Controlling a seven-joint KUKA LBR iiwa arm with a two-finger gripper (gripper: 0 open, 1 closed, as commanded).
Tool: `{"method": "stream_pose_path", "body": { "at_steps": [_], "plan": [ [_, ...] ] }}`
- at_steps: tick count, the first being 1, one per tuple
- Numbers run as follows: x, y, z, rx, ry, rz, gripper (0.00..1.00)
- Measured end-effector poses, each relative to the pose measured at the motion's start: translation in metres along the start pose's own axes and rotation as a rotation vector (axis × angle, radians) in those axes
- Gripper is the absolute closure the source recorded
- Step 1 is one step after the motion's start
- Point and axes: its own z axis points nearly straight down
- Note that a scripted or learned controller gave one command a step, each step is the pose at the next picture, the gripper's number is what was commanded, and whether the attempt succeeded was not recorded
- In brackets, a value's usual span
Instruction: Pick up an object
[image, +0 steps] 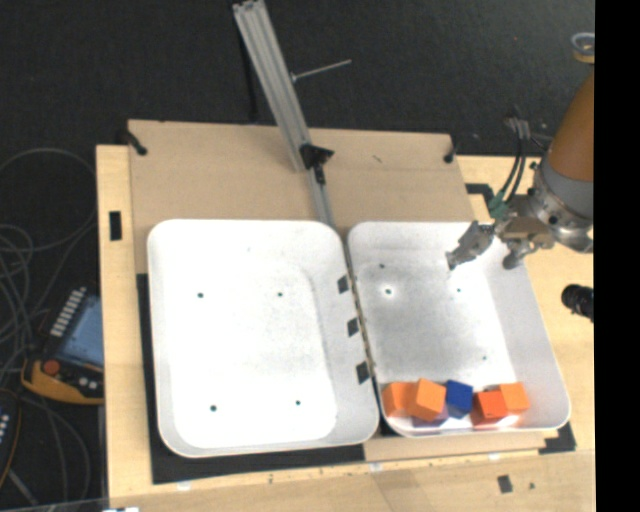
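Note:
Several small blocks lie in a row along the near wall of the right bin (520, 300): two orange blocks (415, 398), a blue block (459, 395), and an orange-red pair (500, 402). My gripper (489, 254) hangs over the bin's far right part, well behind the blocks. Its fingers (464, 249) stand open and spread, and nothing is between them.
The left bin (160, 300) stands beside the right one, joined by small clips (352, 325). A slanted metal rail (285, 100) rises behind the bins. Cables and a handheld pendant (70, 345) lie off the bench's left edge.

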Motion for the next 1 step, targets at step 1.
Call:
{"method": "stream_pose_path", "body": {
  "at_steps": [1],
  "plan": [
    [0.0575,-0.048,0.1026,0.011,0.004,-0.007,0.0]
  ]
}}
